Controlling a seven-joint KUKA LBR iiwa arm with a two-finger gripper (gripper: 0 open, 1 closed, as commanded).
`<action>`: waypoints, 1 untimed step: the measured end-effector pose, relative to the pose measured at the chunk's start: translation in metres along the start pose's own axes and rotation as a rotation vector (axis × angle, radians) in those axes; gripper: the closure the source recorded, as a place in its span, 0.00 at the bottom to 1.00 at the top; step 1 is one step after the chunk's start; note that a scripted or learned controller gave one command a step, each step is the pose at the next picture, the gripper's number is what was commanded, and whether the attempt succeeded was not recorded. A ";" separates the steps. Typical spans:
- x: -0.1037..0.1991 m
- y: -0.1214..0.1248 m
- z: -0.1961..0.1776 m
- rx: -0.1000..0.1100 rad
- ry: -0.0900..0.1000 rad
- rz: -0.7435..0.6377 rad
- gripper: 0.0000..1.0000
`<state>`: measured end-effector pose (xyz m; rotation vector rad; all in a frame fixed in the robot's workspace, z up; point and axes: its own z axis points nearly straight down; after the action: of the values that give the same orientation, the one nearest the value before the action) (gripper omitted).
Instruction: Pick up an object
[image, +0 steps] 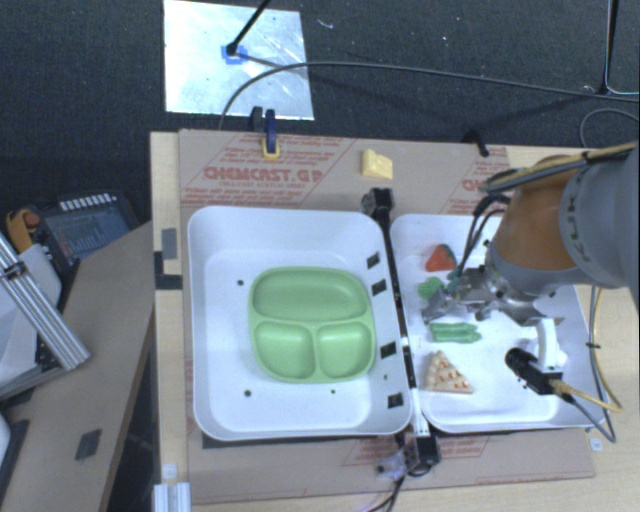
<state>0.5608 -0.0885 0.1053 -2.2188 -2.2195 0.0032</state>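
You are looking down on two white bins side by side: the left bin (215, 250) holds a pale green divided plate (310, 322) with three compartments, lying flat near its middle, and the right bin (500, 405) holds the loose pieces you may pick from. The arm (560, 230) comes in from the right with its orange band over the upper part of the right bin, and the gripper (450, 298) points left and down into that bin's left half. Its metal tips sit between two green pieces: a small green piece (430, 288) just above and left of the tips, and a longer green bean-shaped piece (452, 332) lying crosswise just below them. Whether either piece is touched you cannot tell from here, and nothing is plainly seen between the fingers. How far the pincer stands open cannot be made out either, because the wrist hides much of it. A red piece (440, 259) lies near the top of the right bin, above the gripper and apart from it. A pizza-slice-shaped piece (447, 373), tan with red dots, lies below the bean piece toward the near wall. A yellow block (377, 164) rests on the cardboard beyond the bins.
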 end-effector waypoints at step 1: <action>0.000 0.002 -0.013 -0.006 -0.001 0.000 1.00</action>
<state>0.5626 -0.0886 0.1182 -2.2224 -2.2236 -0.0024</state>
